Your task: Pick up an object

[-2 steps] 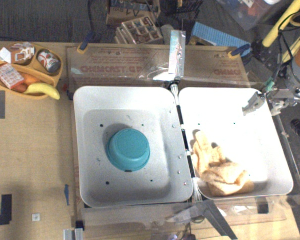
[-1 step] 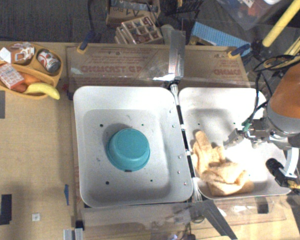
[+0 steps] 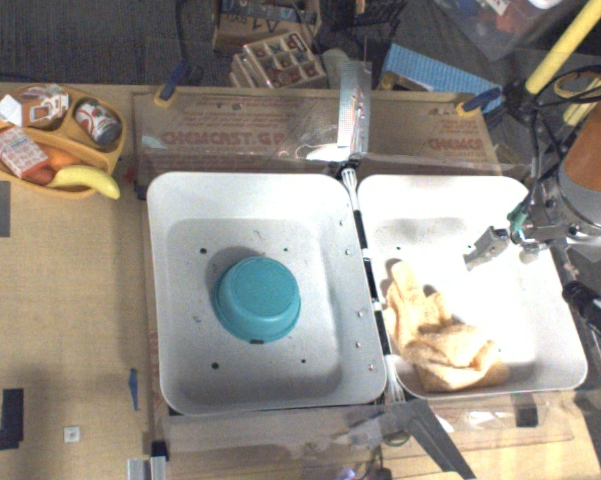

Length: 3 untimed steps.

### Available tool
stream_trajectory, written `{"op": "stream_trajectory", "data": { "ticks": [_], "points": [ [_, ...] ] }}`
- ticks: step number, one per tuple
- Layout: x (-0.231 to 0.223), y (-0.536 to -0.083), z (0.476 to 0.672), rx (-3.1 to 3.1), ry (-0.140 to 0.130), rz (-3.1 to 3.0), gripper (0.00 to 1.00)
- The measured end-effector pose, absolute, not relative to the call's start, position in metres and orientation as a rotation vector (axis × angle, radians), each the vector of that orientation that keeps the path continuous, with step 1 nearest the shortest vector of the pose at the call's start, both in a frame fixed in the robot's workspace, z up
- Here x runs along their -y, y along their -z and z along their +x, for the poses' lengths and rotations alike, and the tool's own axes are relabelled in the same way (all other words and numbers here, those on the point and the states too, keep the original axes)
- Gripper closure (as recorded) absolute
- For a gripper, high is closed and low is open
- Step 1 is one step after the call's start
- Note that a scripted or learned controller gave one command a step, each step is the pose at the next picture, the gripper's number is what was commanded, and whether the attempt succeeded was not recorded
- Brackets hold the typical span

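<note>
The yellow cloth lies crumpled along the near edge of the right bin, at about six o'clock in that bin, with one end running up beside the divider toward nine o'clock. Above the bin's three o'clock side the gripper hangs over bare white floor, well apart from the cloth; one grey fingertip points toward the bin's centre, and nothing is between its fingers. How far they are spread is too small and blurred to tell. The arm's orange band is cut off by the right frame edge. In the left bin, a teal bowl sits upside down near the centre. At ten o'clock on the bench, a yellow tray holds toy food, including a banana.
</note>
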<state>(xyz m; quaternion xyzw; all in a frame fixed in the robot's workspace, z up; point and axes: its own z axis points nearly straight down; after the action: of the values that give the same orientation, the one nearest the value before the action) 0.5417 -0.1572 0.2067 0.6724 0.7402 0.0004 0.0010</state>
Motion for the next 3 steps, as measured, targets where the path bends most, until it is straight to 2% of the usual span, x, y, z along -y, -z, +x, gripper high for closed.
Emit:
{"op": "stream_trajectory", "data": {
  "ticks": [1,2,3],
  "points": [
    [0.1073,-0.0893,0.4912,-2.526,-0.010,1.850,0.00],
    [0.1097,-0.0991,0.4925,-2.516,-0.017,1.858,1.00],
    [0.1098,-0.0990,0.4923,-2.517,-0.016,1.859,0.00]
  ]
}}
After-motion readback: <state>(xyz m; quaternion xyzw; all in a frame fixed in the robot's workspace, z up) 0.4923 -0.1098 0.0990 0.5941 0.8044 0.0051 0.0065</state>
